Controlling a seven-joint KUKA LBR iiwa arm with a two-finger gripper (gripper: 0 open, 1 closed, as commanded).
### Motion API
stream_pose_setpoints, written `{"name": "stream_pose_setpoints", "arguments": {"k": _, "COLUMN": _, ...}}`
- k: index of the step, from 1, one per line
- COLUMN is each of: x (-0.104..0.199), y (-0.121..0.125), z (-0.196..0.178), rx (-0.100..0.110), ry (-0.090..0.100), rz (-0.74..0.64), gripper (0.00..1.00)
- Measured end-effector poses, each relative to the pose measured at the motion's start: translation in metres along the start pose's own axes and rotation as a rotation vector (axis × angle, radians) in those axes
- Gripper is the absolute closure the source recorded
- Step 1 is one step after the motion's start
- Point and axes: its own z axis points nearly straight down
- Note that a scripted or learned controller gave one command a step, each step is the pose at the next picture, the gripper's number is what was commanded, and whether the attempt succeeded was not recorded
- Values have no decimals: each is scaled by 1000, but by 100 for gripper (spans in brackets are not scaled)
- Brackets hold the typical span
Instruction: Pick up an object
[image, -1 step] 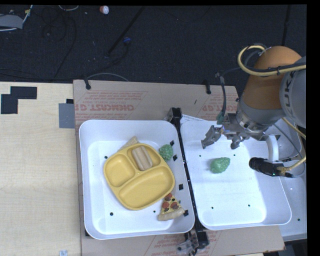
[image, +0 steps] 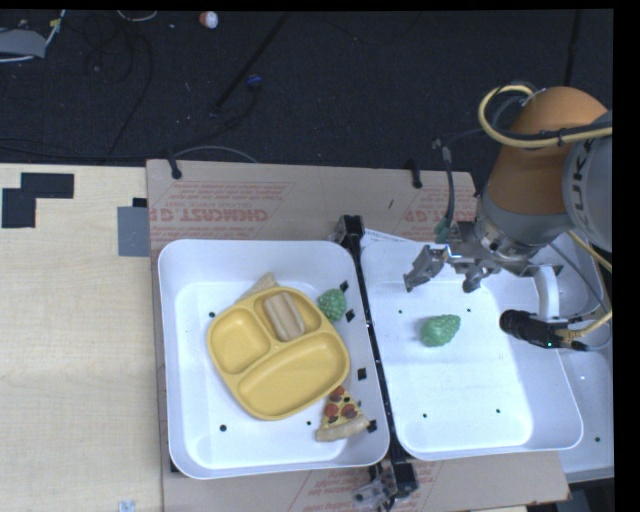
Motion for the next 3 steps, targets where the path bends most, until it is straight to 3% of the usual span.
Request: {"name": "stream_pose_setpoints", "arguments": {"k": 3, "x": -8, "y": -6, "z": 138, "rx": 0, "ry": 0, "rz": 1, "gripper": 0}}
